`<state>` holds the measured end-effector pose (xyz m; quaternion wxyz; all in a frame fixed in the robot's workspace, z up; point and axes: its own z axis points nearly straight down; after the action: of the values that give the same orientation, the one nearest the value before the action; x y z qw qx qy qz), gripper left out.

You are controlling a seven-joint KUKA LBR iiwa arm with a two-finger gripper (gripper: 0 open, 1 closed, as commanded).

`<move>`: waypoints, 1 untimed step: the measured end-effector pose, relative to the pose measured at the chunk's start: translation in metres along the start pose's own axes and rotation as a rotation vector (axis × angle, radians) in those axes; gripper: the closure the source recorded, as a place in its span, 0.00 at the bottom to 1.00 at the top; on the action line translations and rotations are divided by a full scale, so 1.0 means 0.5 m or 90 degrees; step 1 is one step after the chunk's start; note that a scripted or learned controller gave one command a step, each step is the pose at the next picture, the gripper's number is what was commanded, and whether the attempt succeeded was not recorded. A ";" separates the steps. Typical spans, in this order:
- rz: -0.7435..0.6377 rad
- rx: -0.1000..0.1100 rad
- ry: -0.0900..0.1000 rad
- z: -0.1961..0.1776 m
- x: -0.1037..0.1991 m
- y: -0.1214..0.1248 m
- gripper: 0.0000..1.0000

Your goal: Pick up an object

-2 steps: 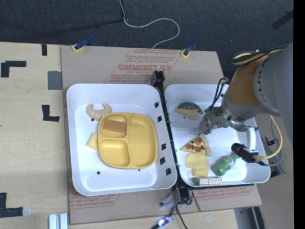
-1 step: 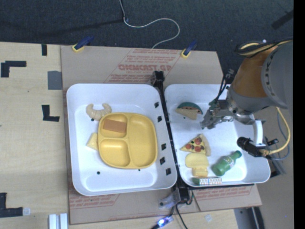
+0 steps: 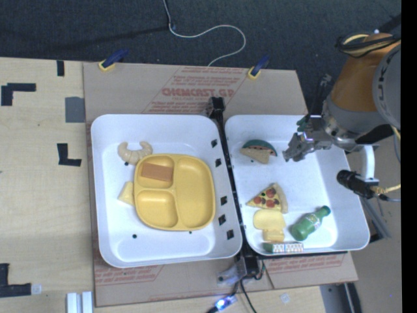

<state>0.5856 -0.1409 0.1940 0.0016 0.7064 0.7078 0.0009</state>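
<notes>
Camera view shows the watermelon slice [image 3: 258, 152] lying loose in the right bin [image 3: 339, 240] near its far left corner, just beside the gripper [image 3: 294, 150], which hangs above the bin floor with nothing visibly held, its opening impossible to tell, seemingly poised for a grab.

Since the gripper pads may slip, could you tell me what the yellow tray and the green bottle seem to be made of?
Yellow tray: apparently moulded plastic, smooth and matte, with rounded compartment walls and even colour. Green bottle: probably glossy plastic, going by a bright highlight on its body; too small to be sure.
</notes>
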 end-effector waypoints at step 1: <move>0.000 0.001 0.000 -0.065 0.001 0.002 1.00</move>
<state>0.5865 -0.1404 0.2264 0.0010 0.7065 0.7077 0.0007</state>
